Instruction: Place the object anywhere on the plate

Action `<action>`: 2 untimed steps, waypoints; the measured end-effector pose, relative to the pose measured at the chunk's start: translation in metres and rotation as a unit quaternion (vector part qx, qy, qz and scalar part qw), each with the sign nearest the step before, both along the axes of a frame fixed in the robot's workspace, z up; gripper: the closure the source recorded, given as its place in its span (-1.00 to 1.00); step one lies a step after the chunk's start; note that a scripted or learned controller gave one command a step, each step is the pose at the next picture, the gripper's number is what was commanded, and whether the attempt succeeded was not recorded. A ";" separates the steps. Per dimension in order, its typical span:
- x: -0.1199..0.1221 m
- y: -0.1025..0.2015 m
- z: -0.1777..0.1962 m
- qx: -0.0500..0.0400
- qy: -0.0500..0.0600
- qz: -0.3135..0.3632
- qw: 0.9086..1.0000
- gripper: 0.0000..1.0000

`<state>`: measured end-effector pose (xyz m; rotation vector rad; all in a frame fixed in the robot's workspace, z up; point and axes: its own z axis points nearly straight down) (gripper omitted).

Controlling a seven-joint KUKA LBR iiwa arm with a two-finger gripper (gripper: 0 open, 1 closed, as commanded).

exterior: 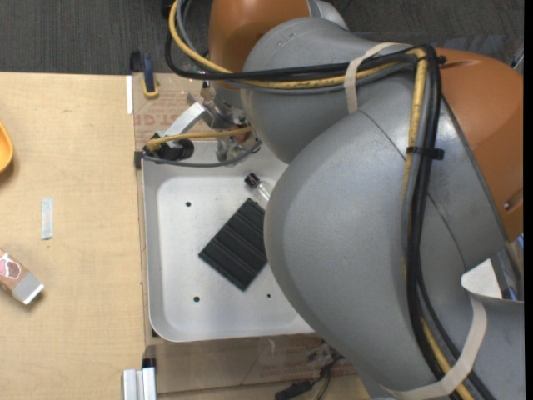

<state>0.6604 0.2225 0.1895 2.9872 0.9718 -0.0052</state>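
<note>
In the white bin (166, 307): black ribbed pad (237, 244), flat, partly under the arm (375, 223).
Pincer (223, 140): at the bin's far rim; open or closed, cannot tell.
Advice: grasp pad across its narrow edges.

Bright, even overhead light; soft shadows; sharp focus, faint sheen on arm (400, 248).

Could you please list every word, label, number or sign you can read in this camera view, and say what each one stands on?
Nothing can be read as text.
Faint reddish printing on the brown cardboard sheet behind the shallow white bin: too blurred to read.
Red-and-white pattern on the small wrapped packet on the light wooden tabletop: no legible letters.
The ribbed black rectangular pad carries no marking.
</note>
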 end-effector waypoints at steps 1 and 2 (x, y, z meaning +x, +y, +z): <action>-0.008 -0.002 0.090 -0.001 0.000 0.150 0.989 1.00; -0.029 -0.106 0.088 0.000 0.002 0.160 0.987 1.00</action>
